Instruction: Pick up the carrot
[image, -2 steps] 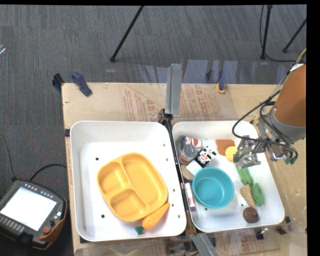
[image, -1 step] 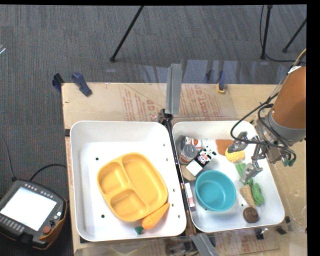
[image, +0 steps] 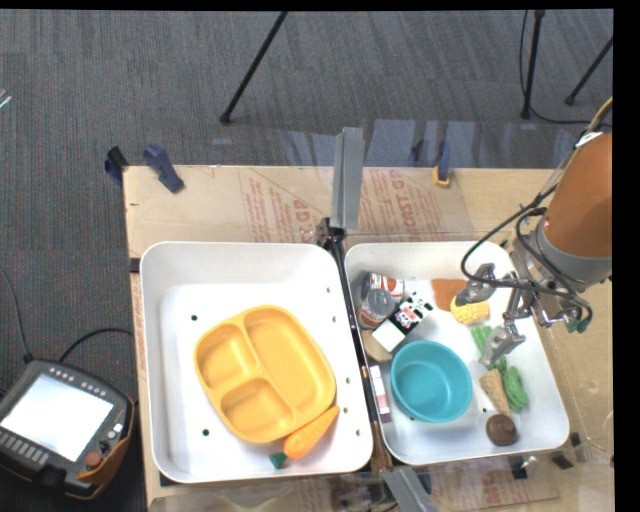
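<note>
The carrot (image: 312, 432) is orange with a green stub. It lies in the left bin (image: 170, 290) near the front right corner, against the lower right rim of a yellow divided plate (image: 265, 372). My gripper (image: 503, 343) hangs over the right side of the right bin (image: 550, 420), just above a green toy and beside a yellow corn piece (image: 470, 310). It is far to the right of the carrot, with the bins' shared wall between them. I see nothing held in it.
The right bin holds a teal bowl (image: 431, 380), a can (image: 378, 300), a black-and-white box (image: 405, 318), an orange wedge (image: 447, 293), green pieces (image: 515, 386) and a brown ball (image: 501, 429). A tablet (image: 60, 420) lies off the bench's left.
</note>
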